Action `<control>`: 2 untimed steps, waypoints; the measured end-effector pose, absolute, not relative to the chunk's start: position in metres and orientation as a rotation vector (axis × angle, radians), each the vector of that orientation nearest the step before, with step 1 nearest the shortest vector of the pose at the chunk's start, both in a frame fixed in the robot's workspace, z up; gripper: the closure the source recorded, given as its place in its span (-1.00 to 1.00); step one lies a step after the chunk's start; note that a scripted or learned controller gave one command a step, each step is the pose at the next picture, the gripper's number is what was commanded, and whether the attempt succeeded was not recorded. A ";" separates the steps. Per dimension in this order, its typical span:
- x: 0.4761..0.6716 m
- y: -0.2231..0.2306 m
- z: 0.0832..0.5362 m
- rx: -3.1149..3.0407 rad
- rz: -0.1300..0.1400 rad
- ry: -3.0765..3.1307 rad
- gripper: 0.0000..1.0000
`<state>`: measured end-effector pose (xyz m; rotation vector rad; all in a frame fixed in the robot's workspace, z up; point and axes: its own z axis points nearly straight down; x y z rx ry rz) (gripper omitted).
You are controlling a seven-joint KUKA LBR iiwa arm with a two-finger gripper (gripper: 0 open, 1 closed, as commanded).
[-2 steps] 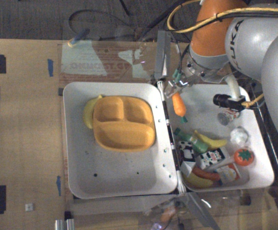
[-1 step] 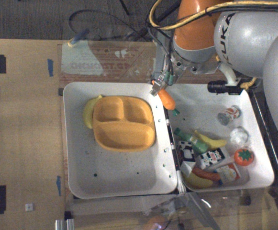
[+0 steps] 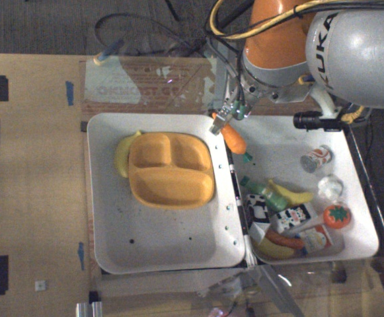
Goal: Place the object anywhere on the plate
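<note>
gripper (image 3: 223,121) sits over the seam between the two bins, fingers clamped on the top end of a carrot (image 3: 234,140). carrot hangs tilted above the right bin's (image 3: 363,243) left edge, just right of the orange plate (image 3: 172,170) in the left bin (image 3: 106,197).

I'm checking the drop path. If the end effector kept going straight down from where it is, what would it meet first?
Probably the rims where the two bins meet, just right of the plate. The end effector holds a carrot above that seam, though height is hard to judge from this slanted view.
</note>
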<state>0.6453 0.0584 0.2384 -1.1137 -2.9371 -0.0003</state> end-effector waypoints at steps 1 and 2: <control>0.647 0.074 0.272 -0.507 -0.004 -3.105 1.00; 0.633 0.113 0.290 -0.765 -0.004 -3.052 1.00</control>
